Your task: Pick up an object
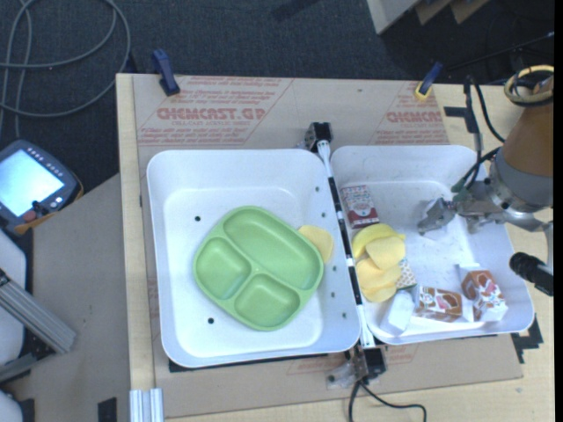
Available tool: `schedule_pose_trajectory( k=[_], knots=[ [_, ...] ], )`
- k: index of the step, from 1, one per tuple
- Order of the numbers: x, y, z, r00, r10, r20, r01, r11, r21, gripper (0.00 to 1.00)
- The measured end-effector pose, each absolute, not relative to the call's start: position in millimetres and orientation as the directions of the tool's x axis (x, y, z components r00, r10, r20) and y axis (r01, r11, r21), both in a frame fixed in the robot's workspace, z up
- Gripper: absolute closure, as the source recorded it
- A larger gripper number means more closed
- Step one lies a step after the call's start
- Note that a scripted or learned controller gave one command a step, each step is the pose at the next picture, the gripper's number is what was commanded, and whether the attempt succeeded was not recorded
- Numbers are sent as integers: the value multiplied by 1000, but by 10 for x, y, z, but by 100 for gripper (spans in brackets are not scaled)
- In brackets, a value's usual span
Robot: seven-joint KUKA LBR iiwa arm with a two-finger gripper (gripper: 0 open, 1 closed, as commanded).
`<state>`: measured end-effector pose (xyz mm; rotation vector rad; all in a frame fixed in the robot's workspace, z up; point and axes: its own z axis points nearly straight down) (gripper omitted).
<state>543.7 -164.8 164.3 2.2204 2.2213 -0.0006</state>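
My gripper hangs over the back middle of the right bin, open, with bare bin floor between its fingers and nothing held. To its left lies a small red-and-white packet. Yellow soft pieces are piled at the bin's left side. Along the front lie a brown-and-white wrapper, a red-and-white wrapper and a white object. The grey arm with its orange band comes in from the right.
The left bin holds a green divided plate, with a yellow piece tucked against the plate's right edge. A black divider runs between the two bins. Blue clamps grip the board's far edge.
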Motion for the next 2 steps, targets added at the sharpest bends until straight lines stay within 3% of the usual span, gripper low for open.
schedule_pose_trajectory(
  k=[1,2],
  knots=[
    [5753,-363,1846,-3,1000,1,1000,3,1,0],
    [5116,-1027,1376,0,1000,-1,1000,0,-1,0]
  ],
)
